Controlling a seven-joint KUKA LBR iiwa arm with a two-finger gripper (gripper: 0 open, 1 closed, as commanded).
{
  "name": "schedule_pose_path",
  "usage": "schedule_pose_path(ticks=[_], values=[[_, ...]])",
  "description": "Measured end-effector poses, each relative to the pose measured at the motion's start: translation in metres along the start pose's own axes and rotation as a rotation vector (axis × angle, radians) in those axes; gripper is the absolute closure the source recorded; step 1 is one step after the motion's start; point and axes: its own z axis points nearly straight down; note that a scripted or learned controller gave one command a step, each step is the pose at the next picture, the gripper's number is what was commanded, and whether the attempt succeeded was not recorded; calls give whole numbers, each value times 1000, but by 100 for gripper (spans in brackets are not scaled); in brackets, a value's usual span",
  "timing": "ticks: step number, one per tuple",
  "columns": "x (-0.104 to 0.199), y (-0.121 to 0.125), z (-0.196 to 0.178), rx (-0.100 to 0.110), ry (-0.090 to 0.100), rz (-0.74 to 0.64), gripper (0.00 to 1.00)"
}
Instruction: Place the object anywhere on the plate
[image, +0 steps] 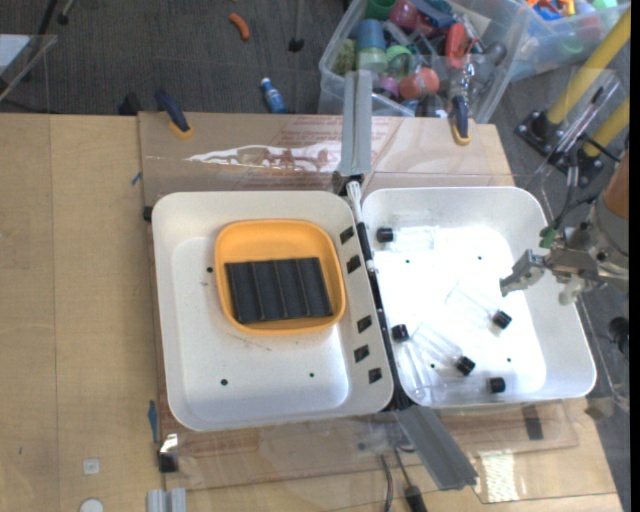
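An orange plate (280, 232) with rounded corners sits in the left bin (190, 330). A dark grey ridged slab (276, 290) lies flat on the plate and covers most of its floor. My gripper (540, 284) hangs over the right side of the right bin (450, 215), far from the plate. It is open, with nothing between its fingers (515, 278).
A metal divider (355, 140) with black clips runs between the two bins. Small black pieces (500, 320) and a faint clear item (440, 350) lie on the right bin's floor. A clear crate of toys (420, 50) stands behind the bench.
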Motion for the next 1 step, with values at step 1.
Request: schedule_pose_path(ticks=[1], values=[[-1, 1, -10, -2, 0, 0, 100]])
